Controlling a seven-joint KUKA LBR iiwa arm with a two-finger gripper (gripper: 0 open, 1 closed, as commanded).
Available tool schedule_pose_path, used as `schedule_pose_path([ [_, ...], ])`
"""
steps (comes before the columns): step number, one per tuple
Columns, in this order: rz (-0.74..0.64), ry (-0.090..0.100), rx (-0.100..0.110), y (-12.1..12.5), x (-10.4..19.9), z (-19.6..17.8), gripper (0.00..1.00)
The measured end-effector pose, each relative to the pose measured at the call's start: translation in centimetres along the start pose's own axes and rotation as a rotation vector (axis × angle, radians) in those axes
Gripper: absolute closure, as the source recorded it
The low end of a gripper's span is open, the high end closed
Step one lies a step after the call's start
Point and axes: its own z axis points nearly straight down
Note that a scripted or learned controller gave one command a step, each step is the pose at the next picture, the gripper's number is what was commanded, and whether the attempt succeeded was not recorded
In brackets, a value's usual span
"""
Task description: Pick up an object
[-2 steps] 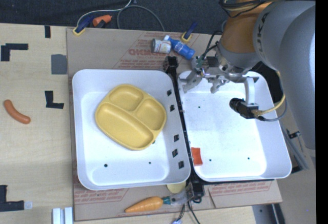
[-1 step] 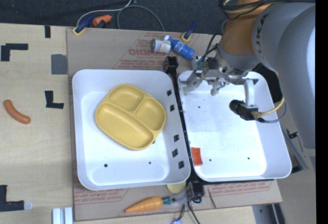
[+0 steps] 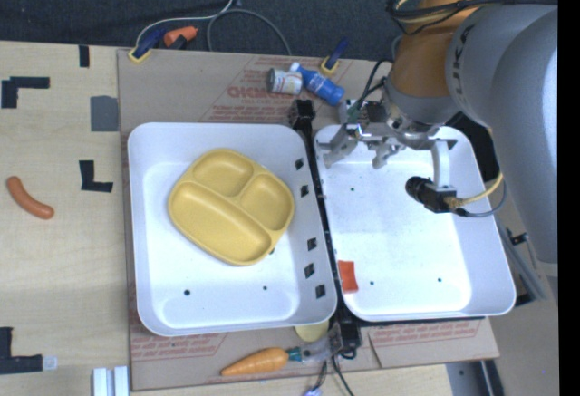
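A small orange-red block (image 3: 346, 275) lies in the right bin (image 3: 453, 294), close to its left wall near the front. A yellow divided plate (image 3: 232, 205) fills the middle of the left bin (image 3: 154, 276). My gripper (image 3: 355, 152) hangs over the back left corner of the right bin, well behind the block. Its two silver fingers (image 3: 332, 149) stand apart, open, with nothing between them. The grey arm with its orange band (image 3: 433, 41) covers the right bin's back right side.
A toy carrot (image 3: 256, 362) lies on the cardboard in front of the bins. A blue and white bottle (image 3: 308, 82) rests behind them, beside a blue clamp (image 3: 336, 53) and an orange clamp (image 3: 169, 38). A toy sausage (image 3: 29, 198) sits far left on the bench.
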Motion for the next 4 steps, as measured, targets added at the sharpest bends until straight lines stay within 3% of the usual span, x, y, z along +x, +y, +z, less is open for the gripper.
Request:
schedule_pose_path([
  [4,0.0,0.0,0.0,0.0,0.0,0.0,0.0],
])
